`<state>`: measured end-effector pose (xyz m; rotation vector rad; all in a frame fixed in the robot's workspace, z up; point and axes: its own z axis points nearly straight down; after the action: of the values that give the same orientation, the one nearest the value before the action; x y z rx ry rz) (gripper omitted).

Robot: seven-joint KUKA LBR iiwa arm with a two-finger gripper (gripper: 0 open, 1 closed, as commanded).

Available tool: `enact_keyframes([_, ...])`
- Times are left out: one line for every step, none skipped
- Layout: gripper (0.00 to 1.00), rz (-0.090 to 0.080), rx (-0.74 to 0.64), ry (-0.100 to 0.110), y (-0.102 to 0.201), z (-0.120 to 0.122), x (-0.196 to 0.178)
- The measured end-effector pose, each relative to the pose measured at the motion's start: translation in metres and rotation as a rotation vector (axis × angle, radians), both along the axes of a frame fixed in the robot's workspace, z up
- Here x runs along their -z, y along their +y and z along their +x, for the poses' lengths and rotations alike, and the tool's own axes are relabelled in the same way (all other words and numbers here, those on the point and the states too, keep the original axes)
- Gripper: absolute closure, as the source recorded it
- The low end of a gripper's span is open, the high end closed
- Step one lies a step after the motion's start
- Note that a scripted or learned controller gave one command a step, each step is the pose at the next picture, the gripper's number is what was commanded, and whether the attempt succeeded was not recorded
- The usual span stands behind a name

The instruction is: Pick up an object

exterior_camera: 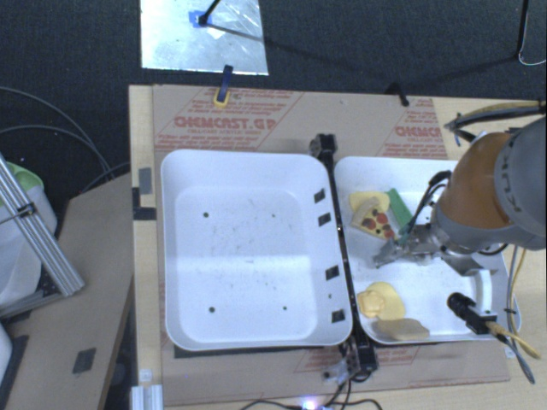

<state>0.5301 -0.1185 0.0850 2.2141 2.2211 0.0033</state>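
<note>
Leftward, the left bin [248, 254] lies bare; my work is in the right bin [427, 171]. A pizza slice toy [373, 214] and green block [399, 208] sit just beside my gripper [386, 255], low over the floor, grip state unclear. Judged: approach stage; next I must centre over one piece.

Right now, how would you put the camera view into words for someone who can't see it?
A grey robot arm's claw hangs low in the right white bin, among a pizza-slice toy, a green piece and two yellow lumps.
</note>
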Motion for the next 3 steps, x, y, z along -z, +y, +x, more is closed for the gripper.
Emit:
enact_keyframes([0.0,0.003,-0.006,-0.003,0.039,0.077,-0.001])
enact_keyframes([0.0,0.004,0.006,0.015,0.03,-0.048,0.002])
enact_keyframes([0.0,-0.004,0.007,-0.001,-0.05,-0.005,0.0])
